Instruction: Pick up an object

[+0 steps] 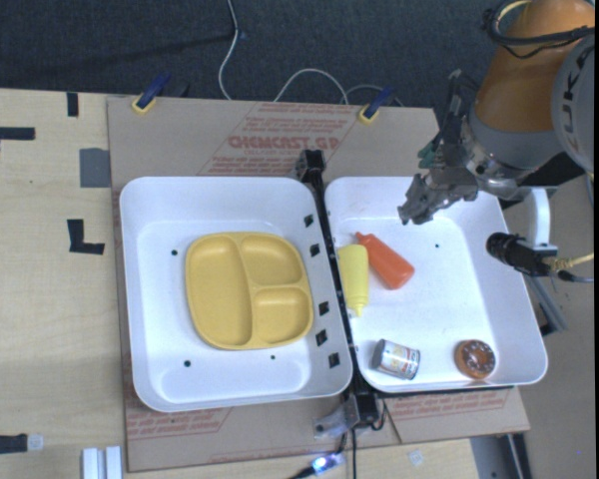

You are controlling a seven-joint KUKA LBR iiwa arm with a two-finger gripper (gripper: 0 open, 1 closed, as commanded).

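Observation:
In the right bin (pixel 499 297) lie an orange carrot-like object (pixel 385 259), a yellow bottle-shaped object (pixel 354 276) against the left wall, a small silver can (pixel 395 359) on its side near the front, and a brown doughnut (pixel 474 358) in the front right corner. My gripper (pixel 419 210) hangs over the back of the right bin, above and to the right of the orange object, apart from it. Nothing shows between its fingertips.
The left bin (pixel 150 267) holds a yellow divided plate (pixel 248 289). A black divider with clips (pixel 322 267) runs between the bins. Both bins rest on a cardboard sheet (pixel 270 138), with a white cable (pixel 309 78) behind it. A black cylinder (pixel 514 250) juts over the right bin's right rim.

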